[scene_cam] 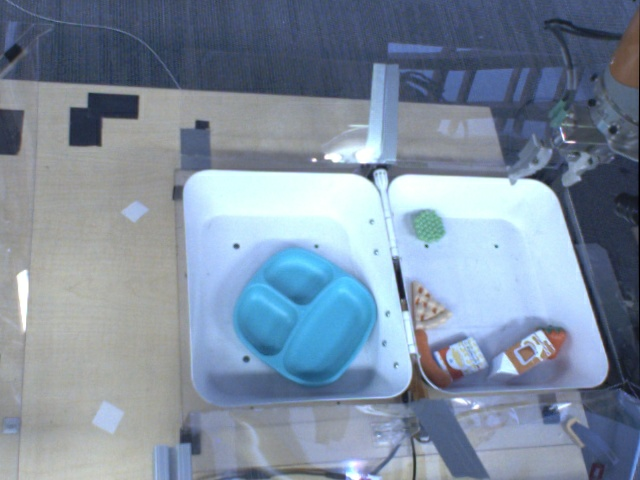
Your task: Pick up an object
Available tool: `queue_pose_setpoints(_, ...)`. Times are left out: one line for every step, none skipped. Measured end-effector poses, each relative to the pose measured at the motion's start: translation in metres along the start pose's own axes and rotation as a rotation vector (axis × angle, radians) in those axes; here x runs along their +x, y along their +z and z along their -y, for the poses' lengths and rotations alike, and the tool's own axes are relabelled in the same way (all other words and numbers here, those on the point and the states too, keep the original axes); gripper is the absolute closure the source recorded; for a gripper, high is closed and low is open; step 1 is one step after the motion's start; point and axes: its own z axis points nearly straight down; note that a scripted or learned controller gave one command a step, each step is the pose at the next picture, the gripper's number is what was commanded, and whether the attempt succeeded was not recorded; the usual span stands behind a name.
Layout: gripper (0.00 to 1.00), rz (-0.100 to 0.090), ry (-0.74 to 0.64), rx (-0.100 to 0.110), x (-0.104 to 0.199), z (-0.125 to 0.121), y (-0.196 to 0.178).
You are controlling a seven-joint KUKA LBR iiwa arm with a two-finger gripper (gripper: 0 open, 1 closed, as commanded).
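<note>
In the right bin (500, 268) lie a green knobbly ball (429, 226) near the far left, a pizza slice toy (428, 306) by the left wall, and along the front a red sausage (428, 363), a small white carton (463, 354) and an orange carrot-print carton (530, 351). My gripper (547, 169) hangs over the far right corner of that bin, well away from every object. Its fingers are spread apart, open, with nothing between them.
The left bin (215, 228) holds a blue divided plate (305, 313). A metal post (384, 108) stands behind the seam between the bins. Wooden bench surface with black markers lies to the left.
</note>
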Motion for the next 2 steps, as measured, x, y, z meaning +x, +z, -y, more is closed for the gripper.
queue_pose_setpoints(0.00, 0.001, 0.276, 0.001, -0.038, -0.019, 0.056)
queue_pose_setpoints(0.00, 0.000, 0.469, 0.001, -0.027, 0.027, 0.165)
